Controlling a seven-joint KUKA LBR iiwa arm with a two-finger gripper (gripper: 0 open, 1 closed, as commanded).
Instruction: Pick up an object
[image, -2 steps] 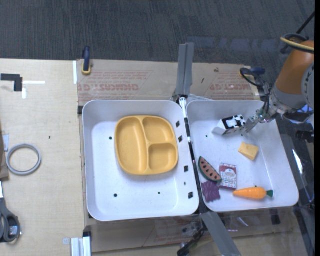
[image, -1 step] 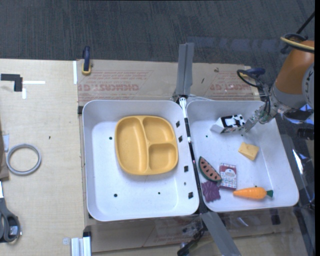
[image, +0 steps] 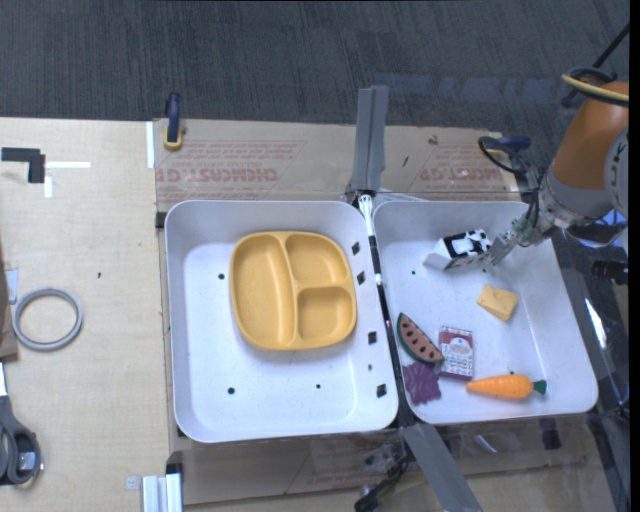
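From the camera above the bench, the grey arm with its orange band (image: 590, 135) reaches in from the right and slants down into the right bin (image: 570, 300), its claw (image: 497, 250) low near the bin's far wall. Whether the claw is spread or pressed together cannot be told here, as the tip is small and blurred. Just to the claw's left, touching or nearly touching its tip, lies a small black-and-white toy (image: 464, 245) with a grey piece beneath it; nothing can be seen pinched in the claw. Just below the claw, a little toward the viewer, sits a yellow cheese wedge (image: 497, 301). Farther below and to its left lie a watermelon slice (image: 418, 339), a small red-and-white box (image: 456, 351) and a purple bunch of grapes (image: 422, 382), close together. Well below the claw, near the bin's near edge, lies an orange carrot (image: 503, 387) with a green tip. Well to the claw's left, across the divider, the left bin (image: 200, 380) holds a yellow divided plate (image: 293, 290). Far to the left, on the bare bench, rests a grey ring of tape (image: 44, 318).
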